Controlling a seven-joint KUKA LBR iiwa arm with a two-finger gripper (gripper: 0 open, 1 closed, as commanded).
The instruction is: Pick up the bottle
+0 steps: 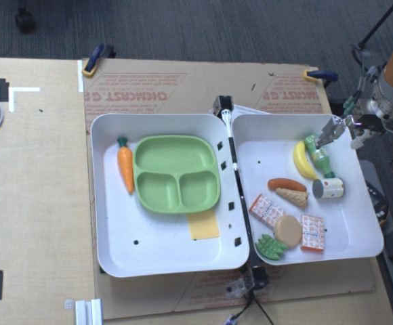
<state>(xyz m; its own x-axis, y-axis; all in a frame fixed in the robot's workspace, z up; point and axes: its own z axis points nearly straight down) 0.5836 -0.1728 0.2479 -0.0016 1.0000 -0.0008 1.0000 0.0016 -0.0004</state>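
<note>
The approach step looked to be in hand: the end effector (335, 131) hovered at the far right of the right white bin (359, 239), just above the small green plastic bottle (316, 154) lying beside a yellow banana (303, 161), and whether its fingers were apart or together could not be told. Next it would probably need to descend and close squarely on the bottle without nudging the banana. That bin also held a sausage (286, 184), a white can (328, 187) and snack packets (266, 210), while the left white bin (108, 242) held a green divided plate (177, 174), an orange carrot (125, 166) and a yellow slice (203, 225).
</note>
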